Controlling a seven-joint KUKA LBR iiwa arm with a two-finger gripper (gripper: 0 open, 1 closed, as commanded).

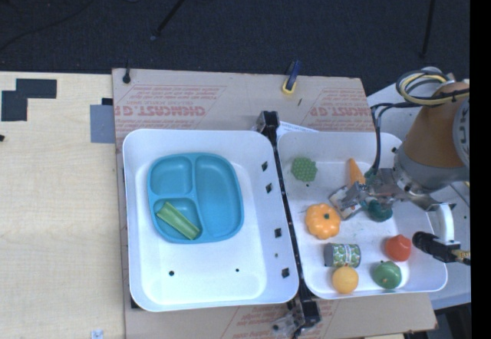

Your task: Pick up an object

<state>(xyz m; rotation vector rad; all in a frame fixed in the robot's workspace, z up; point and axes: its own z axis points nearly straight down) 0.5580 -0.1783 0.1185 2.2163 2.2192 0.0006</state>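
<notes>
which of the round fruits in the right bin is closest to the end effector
The orange pumpkin-like one, just below-left of the end effector. The yellow fruit, red one and green one lie farther toward the bin's near edge.

The arm (439,142) showed a broad orange band above the wrist, with grey casing beside it at the right. Yellow and black cables (418,84) looped over its top, and a dark cable ran down its left side towards the wrist. The gripper (349,198) was a small piece of silver-grey metal with dark fittings and a teal part behind it.
</notes>
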